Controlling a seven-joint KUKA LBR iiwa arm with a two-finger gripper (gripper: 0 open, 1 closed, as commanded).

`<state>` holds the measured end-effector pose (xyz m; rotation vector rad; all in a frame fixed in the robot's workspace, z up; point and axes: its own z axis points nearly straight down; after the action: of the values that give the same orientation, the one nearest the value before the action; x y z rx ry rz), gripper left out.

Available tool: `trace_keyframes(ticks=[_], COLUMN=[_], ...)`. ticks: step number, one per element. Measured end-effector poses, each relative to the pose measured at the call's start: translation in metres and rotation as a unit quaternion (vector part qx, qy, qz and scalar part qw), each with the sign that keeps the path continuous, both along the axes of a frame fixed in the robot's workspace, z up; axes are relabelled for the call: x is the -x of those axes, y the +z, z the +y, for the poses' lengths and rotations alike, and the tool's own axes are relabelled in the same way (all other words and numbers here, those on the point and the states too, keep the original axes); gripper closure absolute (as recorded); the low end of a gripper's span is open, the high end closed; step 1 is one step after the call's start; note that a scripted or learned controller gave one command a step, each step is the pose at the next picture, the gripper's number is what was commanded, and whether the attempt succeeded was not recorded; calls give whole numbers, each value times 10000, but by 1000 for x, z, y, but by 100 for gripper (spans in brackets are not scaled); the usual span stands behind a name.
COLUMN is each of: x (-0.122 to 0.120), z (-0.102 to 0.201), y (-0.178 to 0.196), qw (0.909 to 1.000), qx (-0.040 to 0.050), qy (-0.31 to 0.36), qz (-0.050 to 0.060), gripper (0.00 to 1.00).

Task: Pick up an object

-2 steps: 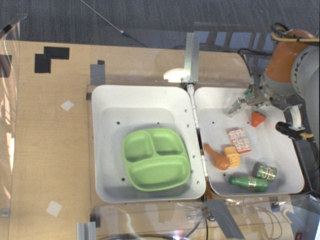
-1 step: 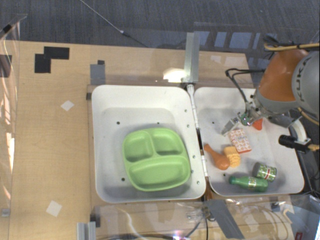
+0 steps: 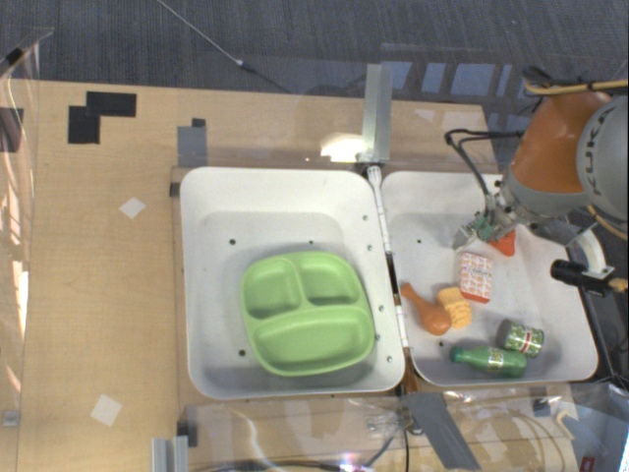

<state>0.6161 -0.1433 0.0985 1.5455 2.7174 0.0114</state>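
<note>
My gripper [image 3: 480,230] hangs low over the back of the right bin [image 3: 423,214], under the grey and orange arm [image 3: 555,160]. A small orange-red piece [image 3: 505,245] lies right beside it, touching or nearly so. Just in front of the gripper lies a white and red packet [image 3: 476,275]. Further forward are an orange drumstick [image 3: 425,311], a yellow corn piece [image 3: 455,308], a green can [image 3: 520,338] and a green bottle [image 3: 489,360] on its side.
The left bin [image 3: 211,264] holds a green divided plate [image 3: 307,313]. A metal divider [image 3: 385,254] runs between the two bins. A black cable [image 3: 472,150] loops over the right bin's back edge.
</note>
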Motion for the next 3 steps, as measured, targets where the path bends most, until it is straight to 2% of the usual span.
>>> trace_keyframes(ticks=[1, 2, 3], x=[0, 76, 22], z=[0, 14, 11], y=[0, -8, -10], qw=[10000, 9994, 9925], qx=[0, 3, -11], qy=[0, -339, -1221], qz=[3, -7, 16], gripper=[0, 0, 0])
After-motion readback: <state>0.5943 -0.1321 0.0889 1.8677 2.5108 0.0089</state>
